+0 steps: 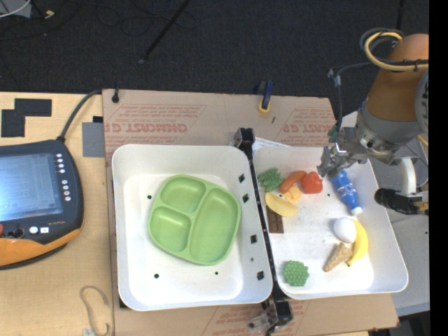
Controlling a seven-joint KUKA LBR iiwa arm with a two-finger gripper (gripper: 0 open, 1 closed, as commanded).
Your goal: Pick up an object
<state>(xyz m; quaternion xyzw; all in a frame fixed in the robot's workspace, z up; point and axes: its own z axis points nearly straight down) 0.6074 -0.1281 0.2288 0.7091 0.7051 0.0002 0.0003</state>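
The fingers (332, 161), their opening impossible to judge from this angle, hover at the right bin's (389, 254) far edge, just beside the blue bottle (346, 191) and red tomato (311, 183).

Blue bottle (346, 192) lies slanted in the right bin (392, 271), beside a tomato (311, 183).

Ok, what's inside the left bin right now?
The left bin holds one green divided plate, lying flat with three compartments, nothing in them. Whatever is beneath the plate is covered, so I cannot tell.
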